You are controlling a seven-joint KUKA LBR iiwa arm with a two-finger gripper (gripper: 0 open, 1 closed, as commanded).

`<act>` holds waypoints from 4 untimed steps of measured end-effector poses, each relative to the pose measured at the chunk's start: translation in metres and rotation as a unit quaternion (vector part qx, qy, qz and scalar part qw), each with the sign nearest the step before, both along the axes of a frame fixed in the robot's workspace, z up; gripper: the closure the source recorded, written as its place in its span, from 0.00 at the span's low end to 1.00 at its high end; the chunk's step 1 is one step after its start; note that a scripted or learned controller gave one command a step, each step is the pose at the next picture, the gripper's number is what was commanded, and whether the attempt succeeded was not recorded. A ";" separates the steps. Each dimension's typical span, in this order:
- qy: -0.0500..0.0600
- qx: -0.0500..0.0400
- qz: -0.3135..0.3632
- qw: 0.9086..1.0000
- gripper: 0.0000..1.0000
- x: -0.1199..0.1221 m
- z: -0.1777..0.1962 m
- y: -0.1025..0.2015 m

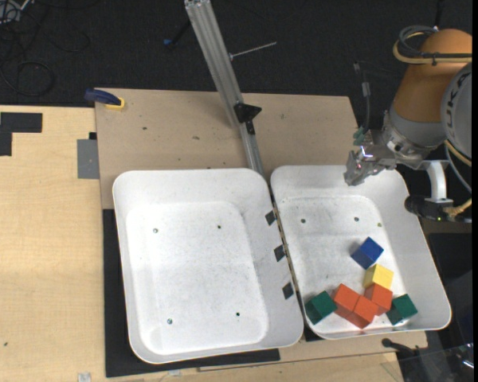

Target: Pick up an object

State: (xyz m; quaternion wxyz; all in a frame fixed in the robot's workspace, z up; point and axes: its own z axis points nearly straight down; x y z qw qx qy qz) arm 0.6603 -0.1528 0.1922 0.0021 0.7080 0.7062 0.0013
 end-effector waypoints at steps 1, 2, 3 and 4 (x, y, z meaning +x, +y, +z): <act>0.000 0.000 0.001 1.000 1.00 -0.002 0.064 0.000; 0.002 0.000 0.002 1.000 1.00 -0.002 0.085 -0.001; 0.005 0.002 0.003 1.000 1.00 -0.006 0.071 0.049; 0.005 0.002 0.003 1.000 1.00 -0.020 0.052 0.101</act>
